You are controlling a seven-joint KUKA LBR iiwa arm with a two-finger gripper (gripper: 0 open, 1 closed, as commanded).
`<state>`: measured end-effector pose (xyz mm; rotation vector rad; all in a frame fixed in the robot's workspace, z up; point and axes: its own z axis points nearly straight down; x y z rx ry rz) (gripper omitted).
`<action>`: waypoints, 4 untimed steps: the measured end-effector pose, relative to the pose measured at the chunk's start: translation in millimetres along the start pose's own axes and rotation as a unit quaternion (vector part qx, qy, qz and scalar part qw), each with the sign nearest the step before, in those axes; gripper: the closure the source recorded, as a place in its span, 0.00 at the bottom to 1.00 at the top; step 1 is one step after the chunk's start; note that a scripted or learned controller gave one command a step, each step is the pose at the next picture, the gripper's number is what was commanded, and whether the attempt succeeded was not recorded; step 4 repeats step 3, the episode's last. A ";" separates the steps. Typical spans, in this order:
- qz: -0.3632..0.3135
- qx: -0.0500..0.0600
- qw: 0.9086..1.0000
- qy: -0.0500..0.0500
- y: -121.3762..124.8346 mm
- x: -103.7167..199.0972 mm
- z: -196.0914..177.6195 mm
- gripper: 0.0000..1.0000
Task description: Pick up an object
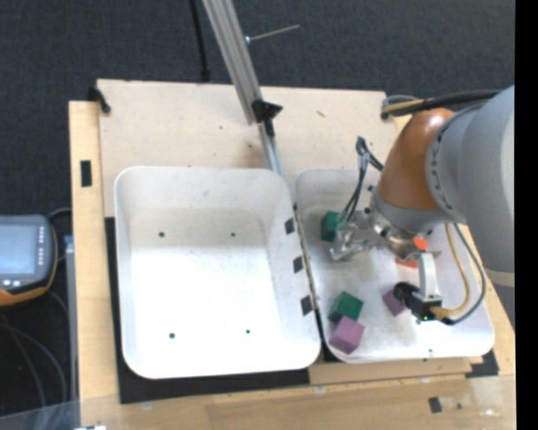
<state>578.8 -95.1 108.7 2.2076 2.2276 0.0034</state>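
- The arm [448, 177] is reaching in from the right, bending down into the right bin [466, 334].
- The gripper [342, 245] is sitting beside a green block [329, 226]; grip unclear.

Wooden tabletop [179, 124] on dark carpet [90, 25]; two white bins side by side, left bin [206, 267] larger; slanted aluminium rail [233, 43] behind them; grey handheld device [13, 256] at far left

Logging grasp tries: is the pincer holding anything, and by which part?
Cannot be told: the pincer sits low beside a green block, its tips unclear.
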 end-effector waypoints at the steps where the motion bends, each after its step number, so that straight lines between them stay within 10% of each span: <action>1: -0.002 0.001 1.000 -0.001 -0.2 -0.2 0.4 0.00; 4: -0.003 0.001 1.000 -0.001 -0.3 -0.4 0.4 0.00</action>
